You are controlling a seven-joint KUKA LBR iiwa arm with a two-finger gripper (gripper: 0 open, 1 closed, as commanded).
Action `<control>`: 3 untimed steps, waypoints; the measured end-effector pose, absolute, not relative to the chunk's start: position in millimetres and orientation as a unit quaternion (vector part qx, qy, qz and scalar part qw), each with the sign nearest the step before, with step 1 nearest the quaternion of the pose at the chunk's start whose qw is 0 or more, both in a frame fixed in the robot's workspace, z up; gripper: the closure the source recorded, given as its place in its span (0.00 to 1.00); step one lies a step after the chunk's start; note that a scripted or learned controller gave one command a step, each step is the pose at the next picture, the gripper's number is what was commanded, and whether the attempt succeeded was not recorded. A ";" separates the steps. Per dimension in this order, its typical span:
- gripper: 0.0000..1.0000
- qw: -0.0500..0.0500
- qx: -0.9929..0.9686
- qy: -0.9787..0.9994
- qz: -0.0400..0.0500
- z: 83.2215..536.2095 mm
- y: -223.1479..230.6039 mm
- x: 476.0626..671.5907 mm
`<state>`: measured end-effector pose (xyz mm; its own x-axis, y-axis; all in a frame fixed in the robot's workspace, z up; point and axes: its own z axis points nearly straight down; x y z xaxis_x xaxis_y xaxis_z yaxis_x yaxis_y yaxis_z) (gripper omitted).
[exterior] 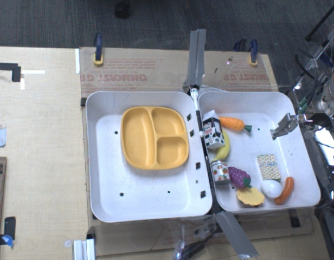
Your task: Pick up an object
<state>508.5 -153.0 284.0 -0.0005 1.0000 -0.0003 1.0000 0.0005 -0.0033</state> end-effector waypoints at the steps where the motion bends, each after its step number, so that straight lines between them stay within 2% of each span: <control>1: 0.00 0.000 -0.668 -0.744 0.001 228.3 -144.9 588.2; 2: 0.00 0.001 -0.689 -0.724 0.001 95.3 -115.5 628.4; 3: 0.00 -0.006 -0.623 -0.782 0.001 95.1 -104.8 607.6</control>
